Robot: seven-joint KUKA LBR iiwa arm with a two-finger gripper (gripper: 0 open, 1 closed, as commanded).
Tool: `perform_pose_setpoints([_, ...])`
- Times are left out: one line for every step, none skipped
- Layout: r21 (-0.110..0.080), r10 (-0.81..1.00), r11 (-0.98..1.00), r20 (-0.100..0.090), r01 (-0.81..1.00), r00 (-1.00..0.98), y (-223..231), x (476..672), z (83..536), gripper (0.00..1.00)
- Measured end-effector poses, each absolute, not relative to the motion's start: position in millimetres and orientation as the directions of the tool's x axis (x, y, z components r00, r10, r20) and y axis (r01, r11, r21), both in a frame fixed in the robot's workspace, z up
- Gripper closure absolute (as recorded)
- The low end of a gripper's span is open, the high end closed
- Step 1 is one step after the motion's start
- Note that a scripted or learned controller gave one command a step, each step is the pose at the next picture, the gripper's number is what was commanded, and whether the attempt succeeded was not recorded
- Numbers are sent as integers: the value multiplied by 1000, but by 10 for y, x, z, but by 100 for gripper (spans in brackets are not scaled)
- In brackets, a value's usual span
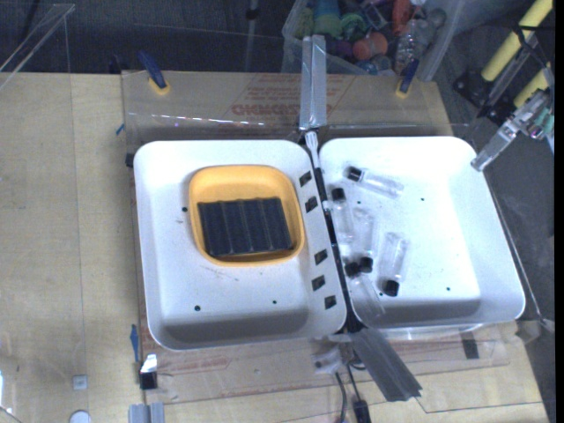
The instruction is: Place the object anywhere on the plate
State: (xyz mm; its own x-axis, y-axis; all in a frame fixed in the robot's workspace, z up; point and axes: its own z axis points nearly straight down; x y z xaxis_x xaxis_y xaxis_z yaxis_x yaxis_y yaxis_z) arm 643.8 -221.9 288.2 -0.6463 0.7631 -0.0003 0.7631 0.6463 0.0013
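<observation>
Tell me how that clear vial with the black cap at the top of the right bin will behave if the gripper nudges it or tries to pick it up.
The vial lies on its side and looks cylindrical, so a nudge would probably roll it across the right bin. It looks small and see-through, so it is likely light and smooth, and may slip from a loose pinch. Other vials lie nearby and could get bumped.

a pale wooden bench (pixel 62 236) is seen under even light. beyond its far edge, dark floor is seen, and a clear tub (pixel 374 11) of colourful toys.
</observation>
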Motion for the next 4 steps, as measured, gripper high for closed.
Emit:
perform_pose_setpoints([3, 545, 839, -5, 545, -839, -2216, 6384, 3010, 0])
perform_pose_setpoints([2, 242, 970, -8, 242, -970, -2222, 6305, 3138, 0])
perform_pose_setpoints([2, 260, 966, -10, 260, -966, -2254, 6347, 3262, 0])
perform_pose_setpoints([2, 331, 944, -3, 331, -944, -2251, 6207, 3261, 0])
